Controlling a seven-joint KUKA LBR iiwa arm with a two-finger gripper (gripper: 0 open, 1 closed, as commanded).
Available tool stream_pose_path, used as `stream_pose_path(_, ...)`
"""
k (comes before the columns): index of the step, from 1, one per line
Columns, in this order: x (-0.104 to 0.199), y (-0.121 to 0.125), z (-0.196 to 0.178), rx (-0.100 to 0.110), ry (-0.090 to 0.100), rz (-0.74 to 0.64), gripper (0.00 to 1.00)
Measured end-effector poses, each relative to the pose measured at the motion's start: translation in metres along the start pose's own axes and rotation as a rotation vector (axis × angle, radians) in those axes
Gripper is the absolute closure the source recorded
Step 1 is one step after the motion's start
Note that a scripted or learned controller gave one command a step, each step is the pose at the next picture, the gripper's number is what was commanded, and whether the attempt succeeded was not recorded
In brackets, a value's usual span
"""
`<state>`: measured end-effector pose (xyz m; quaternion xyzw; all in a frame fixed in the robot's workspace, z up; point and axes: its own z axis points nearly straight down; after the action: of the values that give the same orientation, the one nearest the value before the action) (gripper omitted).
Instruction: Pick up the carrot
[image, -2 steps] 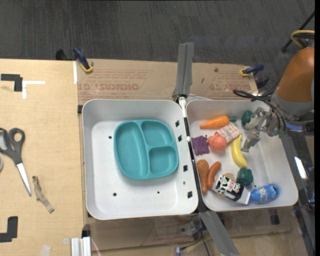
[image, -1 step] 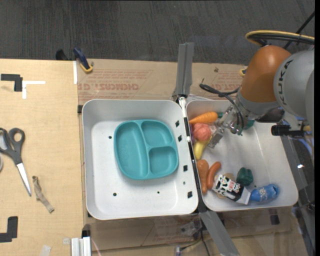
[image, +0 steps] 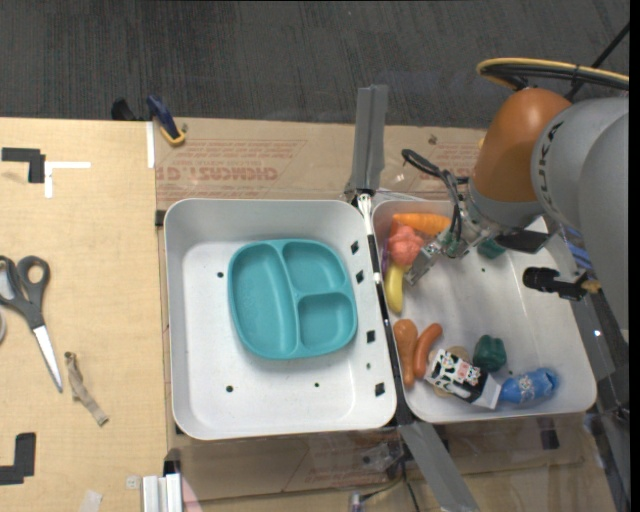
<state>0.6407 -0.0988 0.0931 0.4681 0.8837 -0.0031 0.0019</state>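
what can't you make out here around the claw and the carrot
- Claw: too small and dark in the camera view to tell if its fingers are open or shut.
- Carrot: its right end is hidden behind the claw and wrist.
- Whether claw and carrot touch: the slanted view overlaps them, cannot tell.
- Right bin: its far right corner is covered by the arm.

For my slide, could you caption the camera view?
Gripper hovers by the carrot in the right bin; teal plate sits left.
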Motion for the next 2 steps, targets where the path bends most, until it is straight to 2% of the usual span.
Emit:
stream_pose_path(1, -0.042, -0.008, 0.001, -0.001, 0.005, 0.352, 0.0)
stream_pose_path(2, -0.05, -0.012, -0.092, -0.002, 0.005, 0.547, 0.0)
